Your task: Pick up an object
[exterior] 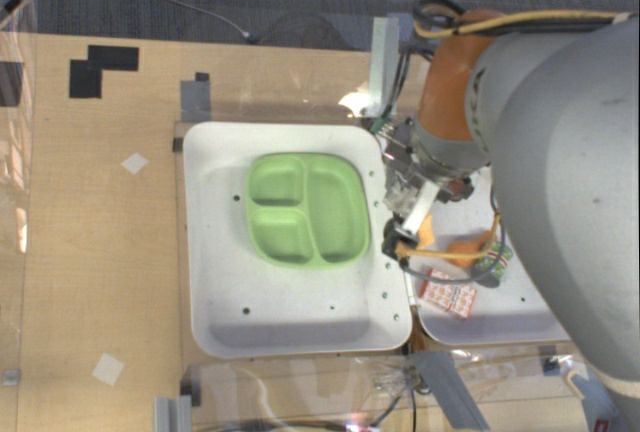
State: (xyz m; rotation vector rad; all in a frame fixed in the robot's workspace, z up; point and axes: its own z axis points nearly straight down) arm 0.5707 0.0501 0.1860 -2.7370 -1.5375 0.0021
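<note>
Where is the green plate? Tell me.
The green plate lies flat in the middle of the left bin, left of the gripper at the bins' shared edge.

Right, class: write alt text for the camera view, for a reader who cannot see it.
A grey robot arm reaches its gripper down at the left edge of the right white bin, beside an orange object and a red-patterned packet. The left white bin holds a green divided tray.

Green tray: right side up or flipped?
Right side up. The green tray lies flat in the left bin, its three compartments facing up with raised dividers visible.
</note>
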